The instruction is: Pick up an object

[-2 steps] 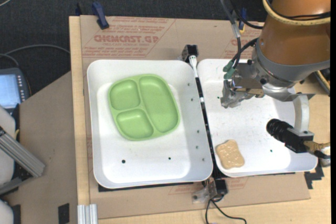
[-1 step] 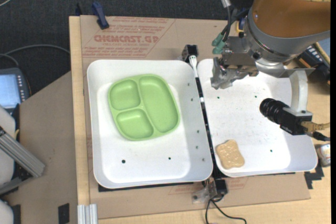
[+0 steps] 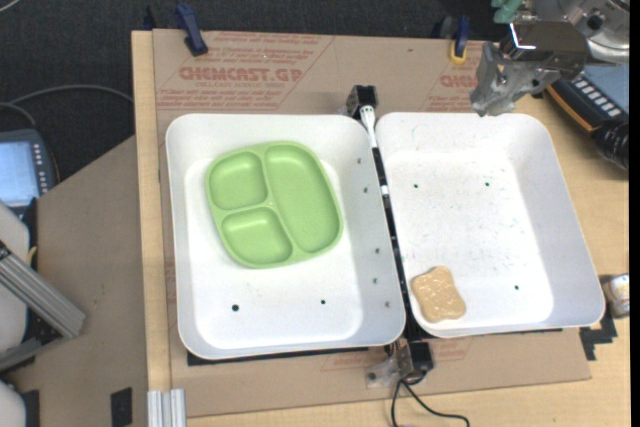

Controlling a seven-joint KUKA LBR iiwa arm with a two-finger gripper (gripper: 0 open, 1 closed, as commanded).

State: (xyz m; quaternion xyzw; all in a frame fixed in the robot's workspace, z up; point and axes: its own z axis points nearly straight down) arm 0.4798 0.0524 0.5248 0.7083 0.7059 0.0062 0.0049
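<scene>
A tan, flat, lumpy object (image 3: pixel 438 294) lies in the near left corner of the right bin (image 3: pixel 540 215). A green divided plate (image 3: pixel 273 203) with three compartments rests in the left bin (image 3: pixel 200 295). My gripper (image 3: pixel 492 93) hangs above the far edge of the right bin, near its back right part, well away from the tan object. Nothing shows between its grey fingers (image 3: pixel 483 98), which point down toward the bin's rim.
The two white bins sit side by side on a brown cardboard sheet (image 3: pixel 250 70), joined by a black clip (image 3: pixel 362 100) at the far middle. Blue and yellow clamps hold the sheet's far edge. Cables and equipment crowd the top right.
</scene>
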